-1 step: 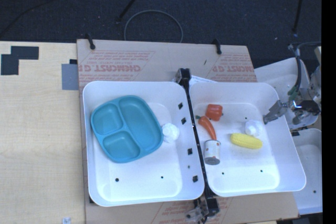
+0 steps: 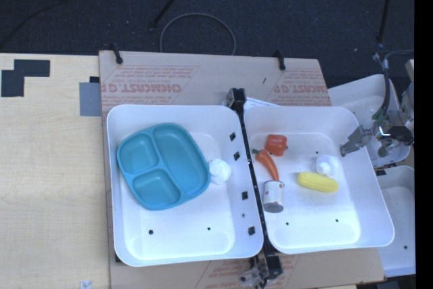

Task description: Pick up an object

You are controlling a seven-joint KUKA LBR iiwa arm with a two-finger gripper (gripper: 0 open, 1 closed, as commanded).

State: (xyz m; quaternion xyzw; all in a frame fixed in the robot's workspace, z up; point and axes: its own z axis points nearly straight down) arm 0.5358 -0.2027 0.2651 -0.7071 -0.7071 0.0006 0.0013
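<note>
Hovering at the right bin's rim

Looking down: the claw (image 2: 353, 143) hangs at three o'clock over the right bin (image 2: 369, 213); whether it is open or closed I cannot tell; inside lie a red pepper (image 2: 275, 144), carrot (image 2: 266, 164), corn cob (image 2: 317, 181), can (image 2: 273, 196), white ball (image 2: 327, 164); the left bin (image 2: 176, 240) holds a blue tray (image 2: 162, 164).

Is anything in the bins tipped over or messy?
Yes, a little. The small can in the right bin lies on its side against the divider, near the carrot. The blue plate in the left bin sits crooked.
</note>
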